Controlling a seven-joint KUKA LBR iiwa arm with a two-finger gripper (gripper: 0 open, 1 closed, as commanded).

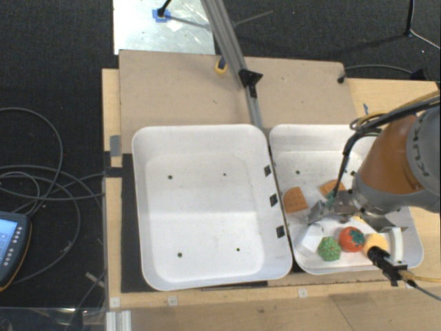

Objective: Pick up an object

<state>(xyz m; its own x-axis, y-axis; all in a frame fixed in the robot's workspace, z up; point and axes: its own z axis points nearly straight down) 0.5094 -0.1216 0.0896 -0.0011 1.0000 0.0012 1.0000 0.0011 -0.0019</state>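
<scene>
Nearest the camera, along the front rim of the right bin, lies a small cluster of objects: a green knobbly ball, a red strawberry-like toy touching it on the right, and a yellow piece just beside the red one. A white flat piece lies against the green ball on its left. A black cable fitting from the arm hangs over the bin's front right corner.

Just behind the cluster, the hand reaches down into the right bin, its metal parts near the bin floor. Whether its fingers are apart or together I cannot tell, and nothing is visibly between them. The grey and orange arm rises from it toward the right edge.

To the left of the hand lies a tan square block, near the wall shared with the left bin. An orange piece shows partly behind the hand.

The left bin sits just beside the right one, their rims touching.

Farther back, the table is brown board, and a grey pole runs slantwise across it. On the far left, on the dark floor, lie black cables and a handheld screen.
</scene>
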